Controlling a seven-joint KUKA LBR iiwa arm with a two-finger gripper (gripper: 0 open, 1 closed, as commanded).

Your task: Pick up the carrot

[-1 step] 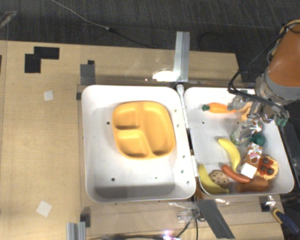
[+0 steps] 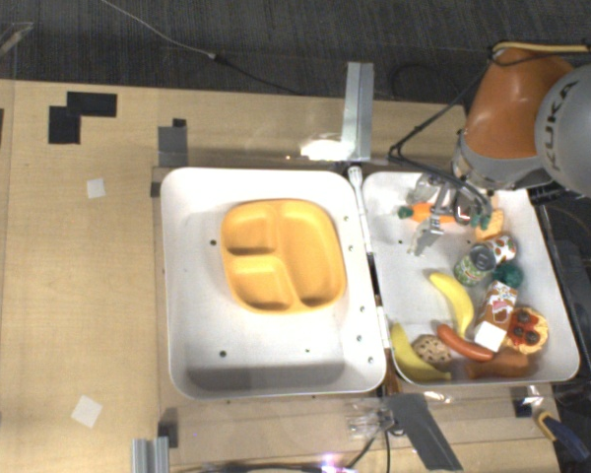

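Note:
The carrot point(image 2: 420, 208), small and orange with a green top at its left end, lies in the back left part of the right bin point(image 2: 399, 284). My gripper point(image 2: 441, 215) hangs right over it, reaching in from the right below the arm's orange band, and its metal tip overlaps the carrot's right end. From this angle I cannot make out whether the carrot is gripped or just lies beside the tip.
The right bin also holds a green can point(image 2: 476, 262), a banana point(image 2: 455, 299), a sausage point(image 2: 463, 343), a cookie point(image 2: 430, 348), a pizza slice point(image 2: 524, 328) and other toy food. A yellow divided plate point(image 2: 279, 254) sits in the left bin point(image 2: 192, 294).

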